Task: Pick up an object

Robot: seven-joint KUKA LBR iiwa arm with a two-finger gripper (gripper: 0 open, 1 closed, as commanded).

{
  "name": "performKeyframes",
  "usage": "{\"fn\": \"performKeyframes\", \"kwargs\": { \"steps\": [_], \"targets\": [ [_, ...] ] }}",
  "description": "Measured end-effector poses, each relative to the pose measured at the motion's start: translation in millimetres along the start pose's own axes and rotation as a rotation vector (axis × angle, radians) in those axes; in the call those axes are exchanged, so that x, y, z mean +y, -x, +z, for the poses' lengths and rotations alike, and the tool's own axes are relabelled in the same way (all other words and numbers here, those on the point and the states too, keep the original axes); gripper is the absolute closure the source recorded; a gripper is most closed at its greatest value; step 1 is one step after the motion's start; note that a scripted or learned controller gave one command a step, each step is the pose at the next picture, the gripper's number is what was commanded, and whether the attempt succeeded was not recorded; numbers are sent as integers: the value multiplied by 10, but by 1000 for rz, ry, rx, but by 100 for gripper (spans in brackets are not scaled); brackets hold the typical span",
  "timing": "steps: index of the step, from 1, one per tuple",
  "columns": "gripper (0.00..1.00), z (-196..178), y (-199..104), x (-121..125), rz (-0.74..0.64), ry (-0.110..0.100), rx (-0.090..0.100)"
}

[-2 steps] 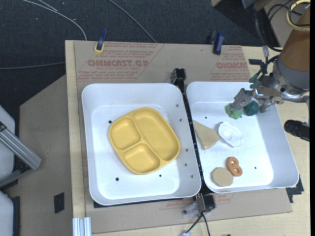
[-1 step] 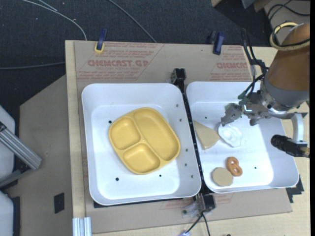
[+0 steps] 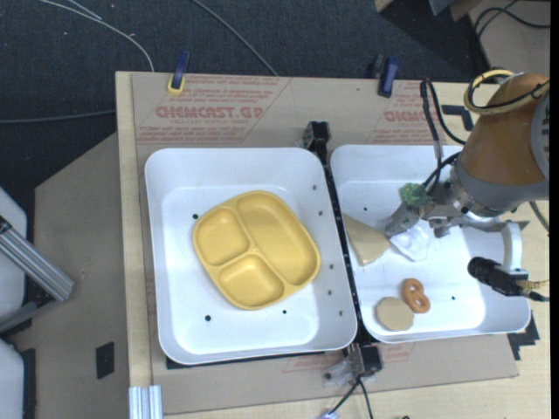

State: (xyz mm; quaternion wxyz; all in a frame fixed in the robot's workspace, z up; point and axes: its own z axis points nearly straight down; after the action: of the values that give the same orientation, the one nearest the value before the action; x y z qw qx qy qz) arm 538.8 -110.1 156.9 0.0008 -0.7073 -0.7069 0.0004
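The right bin (image 3: pixel 454 317) holds several small items. A tan wedge (image 3: pixel 367 241) lies at its left side, an orange pretzel (image 3: pixel 416 294) sits near the front, and a round tan disc (image 3: pixel 395 313) rests beside the pretzel. My gripper (image 3: pixel 405 227) reaches in from the right and is low over the bin's middle, just right of the wedge. A small white object (image 3: pixel 412 246) lies right under its tip. A small green piece (image 3: pixel 411 195) shows right behind the gripper; whether it is held or only lying there is unclear.
The left bin (image 3: pixel 175 312) carries a yellow divided plate (image 3: pixel 255 248). The arm's orange band and grey wrist (image 3: pixel 502 160) hang over the right bin's far right part. A black clamp (image 3: pixel 317 134) sits at the back between the bins, and cables run at the right.
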Motion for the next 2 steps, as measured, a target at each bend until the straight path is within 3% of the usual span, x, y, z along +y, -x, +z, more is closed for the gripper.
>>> {"fn": "performKeyframes", "kwargs": {
  "steps": [1,2],
  "targets": [
    [0,480,22,74,0,-5,1],
    [100,346,22,87,1,2,0]
  ]
}}
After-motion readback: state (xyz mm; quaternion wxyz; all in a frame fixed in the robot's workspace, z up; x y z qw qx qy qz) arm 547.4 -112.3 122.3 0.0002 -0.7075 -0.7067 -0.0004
